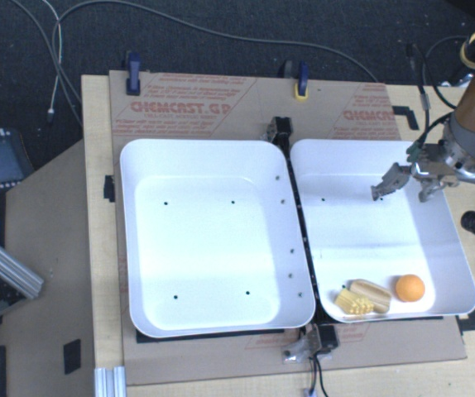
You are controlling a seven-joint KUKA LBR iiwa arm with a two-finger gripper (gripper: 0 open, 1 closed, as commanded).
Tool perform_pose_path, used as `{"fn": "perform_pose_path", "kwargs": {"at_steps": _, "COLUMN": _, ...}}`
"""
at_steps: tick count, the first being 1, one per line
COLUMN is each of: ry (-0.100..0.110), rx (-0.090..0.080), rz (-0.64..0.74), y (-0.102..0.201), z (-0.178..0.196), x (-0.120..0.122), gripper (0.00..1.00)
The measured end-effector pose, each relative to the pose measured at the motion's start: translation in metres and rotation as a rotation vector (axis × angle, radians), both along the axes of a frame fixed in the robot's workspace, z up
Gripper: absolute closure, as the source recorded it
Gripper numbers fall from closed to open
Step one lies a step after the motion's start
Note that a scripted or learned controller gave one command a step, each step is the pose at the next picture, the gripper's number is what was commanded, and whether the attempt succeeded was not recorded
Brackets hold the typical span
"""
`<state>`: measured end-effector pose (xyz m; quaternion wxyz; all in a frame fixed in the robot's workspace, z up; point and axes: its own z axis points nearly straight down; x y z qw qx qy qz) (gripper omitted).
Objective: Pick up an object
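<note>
In the right bin [370, 238], three small objects lie near the front edge: an orange ball [410, 288], a tan bread-like roll [371, 291] and a yellow corn cob [354, 303] touching the roll. My gripper [405, 185] hangs over the bin's far right part, well behind these objects. Its fingers are spread apart, and nothing is between them.
The left bin [213, 234] sits beside the right one on a cardboard-covered bench. Blue clamps [132, 71] hold the board at its far edge. Cables run over the dark floor behind.
</note>
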<state>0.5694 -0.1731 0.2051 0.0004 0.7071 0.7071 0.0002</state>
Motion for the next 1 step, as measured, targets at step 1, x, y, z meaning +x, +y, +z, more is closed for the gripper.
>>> {"fn": "perform_pose_path", "kwargs": {"at_steps": 1, "ry": -0.001, "rx": 0.000, "rz": 0.000, "y": 0.0001, "z": 0.0107, "x": 0.0003, "gripper": 1.00}}
